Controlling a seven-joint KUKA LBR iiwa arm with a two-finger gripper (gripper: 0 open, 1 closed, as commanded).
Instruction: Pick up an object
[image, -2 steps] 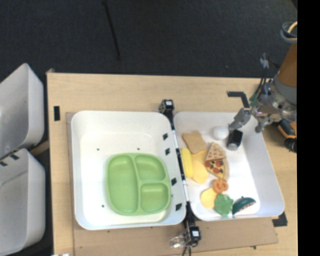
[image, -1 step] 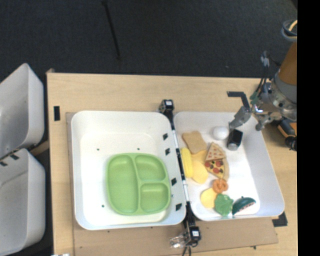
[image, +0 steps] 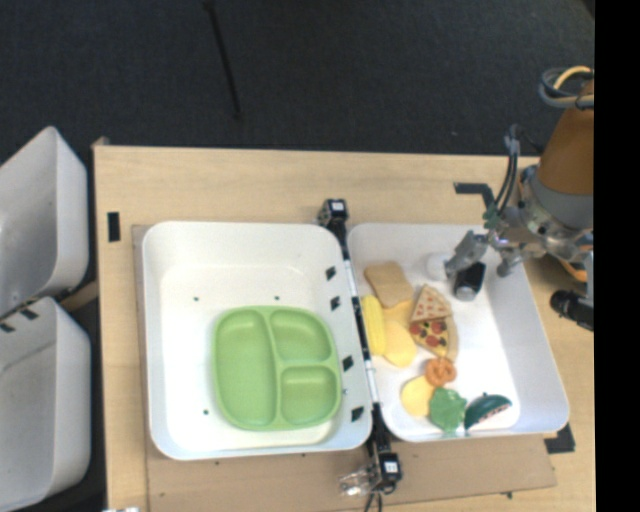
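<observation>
Approach step: gripper over right bin at 1 o'clock, can't tell if open or holding anything. Next, descend on pizza at its 7 o'clock

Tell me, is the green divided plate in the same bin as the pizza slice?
No, the green divided plate lies in the view's left bin, while the pizza slice lies in the right bin.

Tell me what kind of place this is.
Likely a robotics lab: a robot arm over a right bin of toy food, beside a left bin holding a green divided plate.
</observation>
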